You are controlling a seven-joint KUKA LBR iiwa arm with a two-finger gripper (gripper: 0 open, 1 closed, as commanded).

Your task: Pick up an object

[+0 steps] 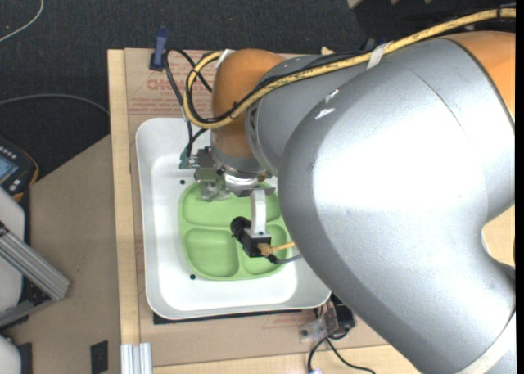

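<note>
Lying flat in the single white bin (155, 225) on the surface, the one green tray (209, 254), the only thing here to pick up, is filling the bin's middle. The gripper (214, 191) is hanging low at the tray's far edge, and I cannot tell whether it is spread or pressed together. The approach seems to be in hand. The next move is calling for a firm pinch on the rim, then a lift.
</note>
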